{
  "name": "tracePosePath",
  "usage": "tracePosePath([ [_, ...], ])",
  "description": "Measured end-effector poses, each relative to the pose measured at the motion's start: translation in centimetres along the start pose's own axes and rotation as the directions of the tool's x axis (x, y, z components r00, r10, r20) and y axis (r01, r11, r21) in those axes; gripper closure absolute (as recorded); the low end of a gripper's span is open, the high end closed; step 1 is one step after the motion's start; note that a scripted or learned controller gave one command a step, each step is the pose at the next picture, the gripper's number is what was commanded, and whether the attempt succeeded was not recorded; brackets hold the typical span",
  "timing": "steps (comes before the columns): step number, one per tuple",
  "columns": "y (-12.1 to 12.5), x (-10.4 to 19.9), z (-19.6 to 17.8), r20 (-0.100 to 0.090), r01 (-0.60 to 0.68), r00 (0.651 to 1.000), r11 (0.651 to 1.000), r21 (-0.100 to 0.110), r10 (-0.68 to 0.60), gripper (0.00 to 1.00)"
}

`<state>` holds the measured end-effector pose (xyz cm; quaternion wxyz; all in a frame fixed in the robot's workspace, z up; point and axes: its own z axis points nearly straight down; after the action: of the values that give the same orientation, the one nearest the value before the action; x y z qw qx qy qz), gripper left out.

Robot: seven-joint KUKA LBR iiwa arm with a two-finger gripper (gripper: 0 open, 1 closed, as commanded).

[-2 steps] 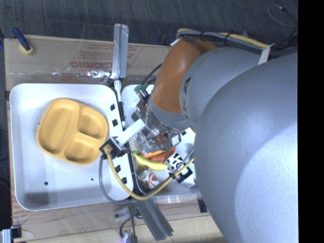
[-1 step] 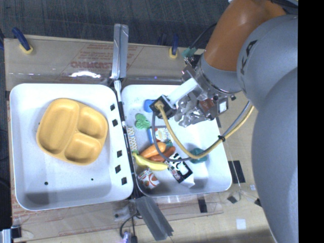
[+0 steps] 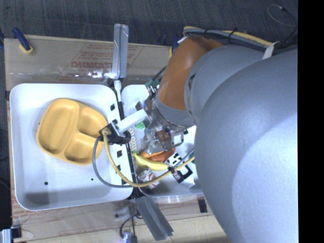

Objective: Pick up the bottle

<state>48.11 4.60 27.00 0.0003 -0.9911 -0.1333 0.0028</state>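
Pincer: the gripper (image 3: 158, 142) sits low in the right bin (image 3: 132, 92), near that bin's left wall, under the orange band of the arm (image 3: 243, 135); whether it is released or clenched I cannot tell, since the wrist and cables cover its tip
Bottle: a clear plastic bottle (image 3: 143, 135) seems to lie among the clutter by the right bin's left wall, just beside the gripper; its outline is hard to trace, so this is a judgement
Neighbours: a yellow banana-like piece (image 3: 152, 162) and an orange item (image 3: 163, 154) lie just beside it toward the bin's near edge, and a printed packet (image 3: 146, 175) sits at the near left corner
Left bin: the left bin (image 3: 25, 135) carries a yellow divided tray (image 3: 71, 130) at its middle, well apart from the work
Cables: a yellow hose (image 3: 117, 172) and a black cable (image 3: 96, 161) loop over the divider between the bins
Step in hand: closing on the bottle, by my reading
How to do it well: centre on the bottle's body across its narrow width, keep clear of the banana-like piece, squeeze gently since thin clear plastic may buckle or slip, then lift straight up away from the left wall
Risk: pinching a neighbour instead, or the loops catching on the divider
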Motion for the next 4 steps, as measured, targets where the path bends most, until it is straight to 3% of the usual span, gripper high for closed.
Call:
tracePosePath([
  [1,-3.4,0.3,7.7,0.001,-0.049,0.999,0.999,0.0,0.049,1.0],
  [2,-13.2,4.3,1.4,-0.006,-0.05,0.999,0.999,-0.001,0.05,1.0],
  [3,-13.2,4.2,1.5,-0.005,-0.05,0.999,0.999,-0.002,0.05,0.0],
  [4,-5.4,4.8,7.5,0.003,0.012,1.0,1.0,0.003,-0.012,0.0],
])
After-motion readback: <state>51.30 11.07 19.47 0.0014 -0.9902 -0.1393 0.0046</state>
